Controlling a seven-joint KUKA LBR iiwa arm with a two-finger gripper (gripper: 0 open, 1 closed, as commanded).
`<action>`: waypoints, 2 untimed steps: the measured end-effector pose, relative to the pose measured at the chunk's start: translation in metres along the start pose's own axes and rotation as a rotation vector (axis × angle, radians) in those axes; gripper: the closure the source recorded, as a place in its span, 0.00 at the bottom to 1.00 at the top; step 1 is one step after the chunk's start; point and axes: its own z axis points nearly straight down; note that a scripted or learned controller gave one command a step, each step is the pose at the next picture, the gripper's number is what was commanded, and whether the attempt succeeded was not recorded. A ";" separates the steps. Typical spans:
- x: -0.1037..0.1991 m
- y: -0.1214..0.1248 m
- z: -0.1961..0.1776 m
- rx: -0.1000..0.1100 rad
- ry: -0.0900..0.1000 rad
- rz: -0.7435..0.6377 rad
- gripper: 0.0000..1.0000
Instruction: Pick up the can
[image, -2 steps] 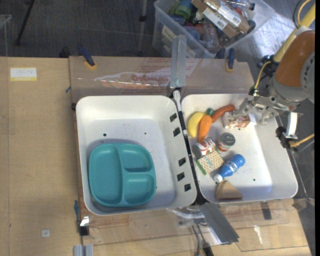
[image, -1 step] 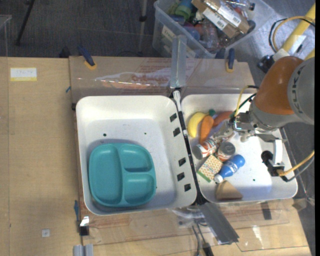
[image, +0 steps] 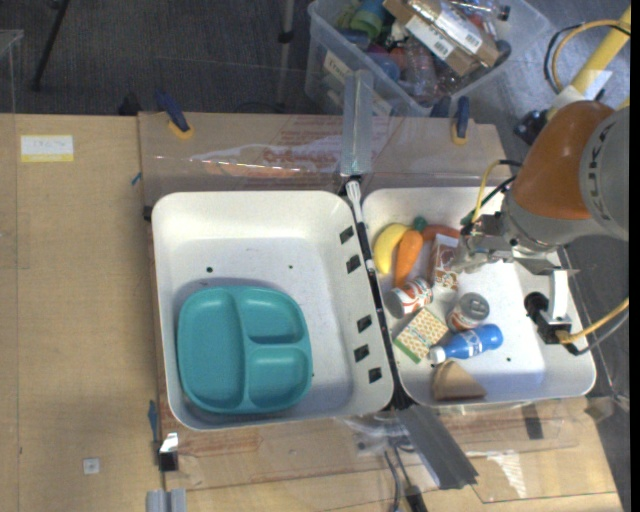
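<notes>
Two white bins were set side by side on the bench. The can was seen upright in the right bin, just below the gripper, whose state could not be told; a straight descent clear of the blue bottle beside the can was judged best.
</notes>
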 end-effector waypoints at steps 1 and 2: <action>-0.004 -0.049 0.023 0.049 0.006 -0.255 1.00; -0.101 0.033 -0.056 0.062 0.003 -0.253 1.00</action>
